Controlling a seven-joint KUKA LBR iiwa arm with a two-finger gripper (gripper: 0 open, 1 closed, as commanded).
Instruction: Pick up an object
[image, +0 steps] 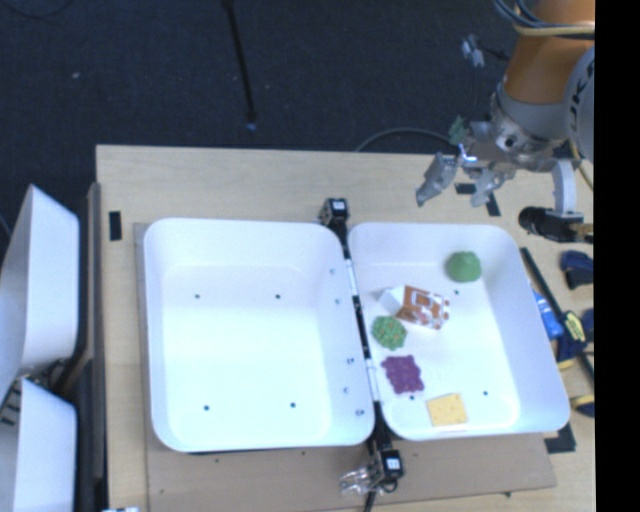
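A: What's the biggest thing here?

B: The pale wooden worktop (240, 185), carrying two shallow white plastic bins side by side. The left bin (250, 330) has nothing in it; the right bin (500, 400) holds all the items.

A: And the arm?

B: The grey arm with its orange band (545, 45) comes in at the top right. Its end effector (455, 180) hangs above the worktop just beyond the right bin's far rim, well apart from the objects, with nothing between its fingers. They look spread, one metal finger (432, 185) angling out to the left.

A: The objects?

B: An orange-and-white patterned box (424, 307) sits mid-bin. A round green ball (463, 266) lies near the far edge. A purple lumpy piece (403, 374) rests below a green bumpy ball (389, 331), which lies just beside the box. A flat yellow square block (446, 409) lies nearest the front rim.
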